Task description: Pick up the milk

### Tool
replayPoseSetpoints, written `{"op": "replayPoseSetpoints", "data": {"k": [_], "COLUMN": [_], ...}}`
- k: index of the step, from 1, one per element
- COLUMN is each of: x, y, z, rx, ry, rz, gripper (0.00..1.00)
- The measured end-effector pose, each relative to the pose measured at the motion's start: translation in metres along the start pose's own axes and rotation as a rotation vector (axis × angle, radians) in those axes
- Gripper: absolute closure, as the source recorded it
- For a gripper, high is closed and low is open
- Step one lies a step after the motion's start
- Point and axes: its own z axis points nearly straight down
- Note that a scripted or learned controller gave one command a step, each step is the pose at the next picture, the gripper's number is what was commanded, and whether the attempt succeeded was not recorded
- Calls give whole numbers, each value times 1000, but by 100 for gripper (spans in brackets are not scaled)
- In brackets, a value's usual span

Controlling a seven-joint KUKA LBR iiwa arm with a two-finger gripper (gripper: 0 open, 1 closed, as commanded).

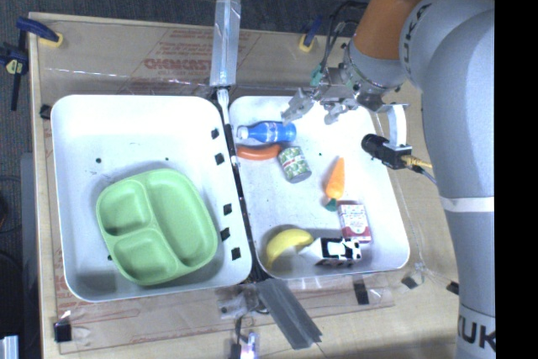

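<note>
The milk (342, 250), a small black-and-white carton, lay at about five o'clock in the right bin (388, 206), close against the bin's near rim, with little room on that side. Touching or nearly touching it at twelve o'clock stood a red and white carton (354, 221), and a banana (287, 243) lay just beside it at nine o'clock. Farther up, at about twelve o'clock, was an orange carrot (334, 178); toward eleven o'clock sat a green can (294, 163), an orange sausage-shaped piece (257, 151) and a blue bottle (266, 132) near the wall shared with the left bin (76, 118). The bin's middle floor was open. A green divided plate (155, 225) rested in the left bin. The gripper (315, 107) hung over the right bin's far edge, well apart from the milk, fingers spread apart with nothing between them.
</note>
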Motion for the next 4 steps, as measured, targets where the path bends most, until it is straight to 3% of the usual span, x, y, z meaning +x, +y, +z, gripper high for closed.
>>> {"op": "replayPoseSetpoints", "data": {"k": [1,2,3,4], "x": [31,110,73,11], "y": [15,-38,-97,-90], "z": [-18,9,53,-130], "rx": [-3,0,-36,-3], "ry": [-1,-1,5,-1], "rz": [-62,-210,-361,69], "gripper": [0,0,0,0]}}
